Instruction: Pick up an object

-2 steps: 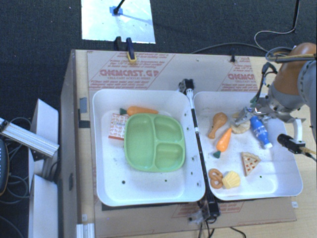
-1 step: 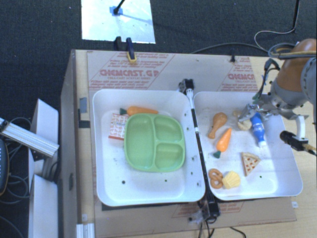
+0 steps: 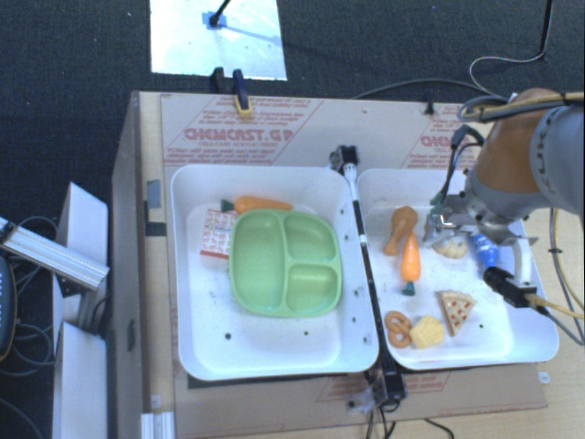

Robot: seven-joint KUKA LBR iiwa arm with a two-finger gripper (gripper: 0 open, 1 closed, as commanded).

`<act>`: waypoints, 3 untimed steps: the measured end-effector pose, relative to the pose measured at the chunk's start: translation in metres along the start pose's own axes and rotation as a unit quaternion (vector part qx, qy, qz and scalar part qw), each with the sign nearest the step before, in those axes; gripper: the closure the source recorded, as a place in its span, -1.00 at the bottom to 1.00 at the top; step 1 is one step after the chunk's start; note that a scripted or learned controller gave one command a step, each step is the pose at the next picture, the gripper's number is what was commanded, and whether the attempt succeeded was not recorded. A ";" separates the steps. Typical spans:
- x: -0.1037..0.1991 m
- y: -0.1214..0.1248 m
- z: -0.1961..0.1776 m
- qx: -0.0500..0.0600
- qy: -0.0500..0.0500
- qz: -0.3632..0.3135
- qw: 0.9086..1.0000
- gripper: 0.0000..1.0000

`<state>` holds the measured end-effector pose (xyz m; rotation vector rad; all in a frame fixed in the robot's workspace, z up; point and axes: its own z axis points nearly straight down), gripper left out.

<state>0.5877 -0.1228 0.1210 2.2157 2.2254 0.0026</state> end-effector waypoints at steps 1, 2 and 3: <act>0.038 -0.050 0.036 0.001 0.000 0.001 1.000 1.00; 0.030 -0.050 0.034 -0.003 -0.007 0.005 1.000 -1.00; -0.020 0.004 0.036 0.000 -0.001 0.002 1.000 -1.00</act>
